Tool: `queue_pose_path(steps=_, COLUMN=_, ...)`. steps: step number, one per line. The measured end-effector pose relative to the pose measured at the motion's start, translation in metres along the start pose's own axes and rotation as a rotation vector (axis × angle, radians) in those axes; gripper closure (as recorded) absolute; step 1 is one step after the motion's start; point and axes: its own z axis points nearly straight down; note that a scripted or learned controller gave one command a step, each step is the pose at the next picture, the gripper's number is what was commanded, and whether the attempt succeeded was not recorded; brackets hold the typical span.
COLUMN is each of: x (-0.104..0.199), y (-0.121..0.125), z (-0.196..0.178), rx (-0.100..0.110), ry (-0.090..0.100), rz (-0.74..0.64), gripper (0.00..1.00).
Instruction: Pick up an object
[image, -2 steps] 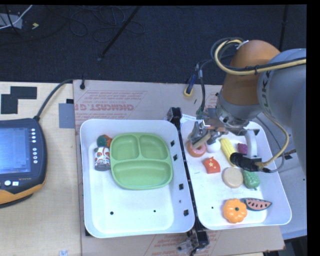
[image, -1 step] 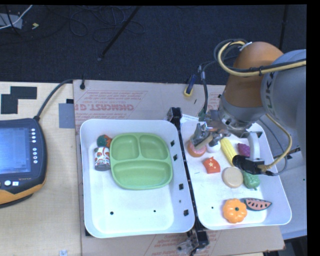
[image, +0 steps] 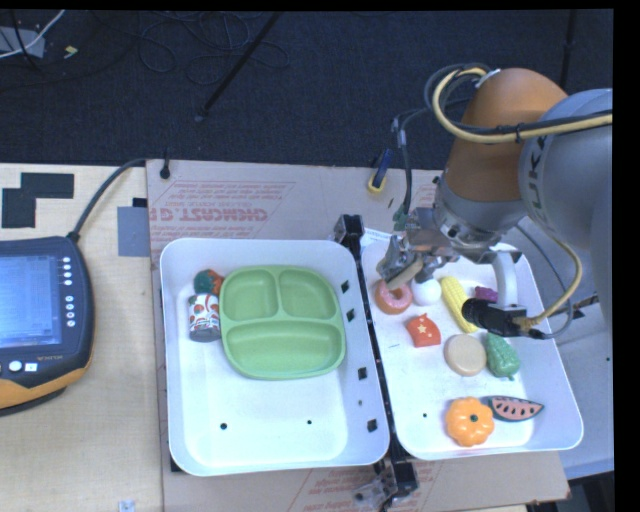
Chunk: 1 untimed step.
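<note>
The gripper hangs low over the upper left corner of the right bin, directly above the pink donut. The donut lies just below and slightly left of the gripper, flat and round, with no long axis to align. A white egg sits just right of the donut, the corn cob beyond. Jaw state cannot be determined; nothing is visibly held.

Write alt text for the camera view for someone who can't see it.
The grey arm's gripper hovers over the right bin, above a pink donut among toy foods. The left bin holds a green divided plate and a small can.
</note>
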Motion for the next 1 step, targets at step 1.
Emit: queue_pose_path(steps=1, x=0.0008, y=-0.0001, z=0.0009, rx=0.001, ry=0.0, rz=0.0, gripper=1.0)
